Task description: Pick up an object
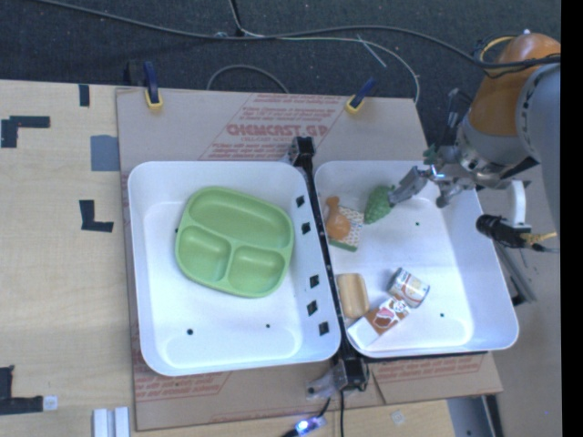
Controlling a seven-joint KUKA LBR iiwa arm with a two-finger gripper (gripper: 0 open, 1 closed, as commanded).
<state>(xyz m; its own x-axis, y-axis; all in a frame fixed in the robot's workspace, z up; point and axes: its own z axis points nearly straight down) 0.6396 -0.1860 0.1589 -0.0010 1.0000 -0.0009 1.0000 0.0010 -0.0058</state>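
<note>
Grey arm (545, 107), orange band, metal wrist, dark hand (407, 188).

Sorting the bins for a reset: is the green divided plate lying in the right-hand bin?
No, the green divided plate lies flat in the left bin, across the divider from the small items in the right bin.

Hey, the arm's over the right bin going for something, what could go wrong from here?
The gripper sits right beside the green object, which lies near the orange and tan item by the divider; a grasp might nudge one into the other. The can, red packet and tan block crowd the near corner, so a pick there could catch two.
</note>
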